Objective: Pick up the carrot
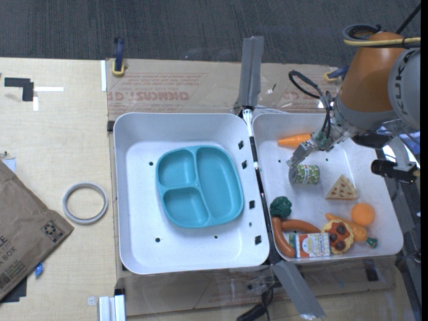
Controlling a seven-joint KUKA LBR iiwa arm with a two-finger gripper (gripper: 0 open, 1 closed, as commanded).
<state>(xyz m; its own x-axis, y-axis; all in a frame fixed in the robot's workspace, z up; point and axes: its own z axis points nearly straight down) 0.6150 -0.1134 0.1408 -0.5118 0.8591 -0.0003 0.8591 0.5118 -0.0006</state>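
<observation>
An orange tapered carrot lies near the back wall of the right bin, pointing left. My gripper hangs just in front of and right of it, slanting down-left, with its tip between the carrot and a green-and-white can. Nothing shows in the gripper. Its wrist hides the carrot's right end. A second orange piece with a green tip lies at the bin's front right, partly under a small pizza.
The right bin also holds a wedge-shaped slice, an orange, broccoli, a sausage and a juice box. A teal divided plate sits in the left bin. A tape ring lies on the bench.
</observation>
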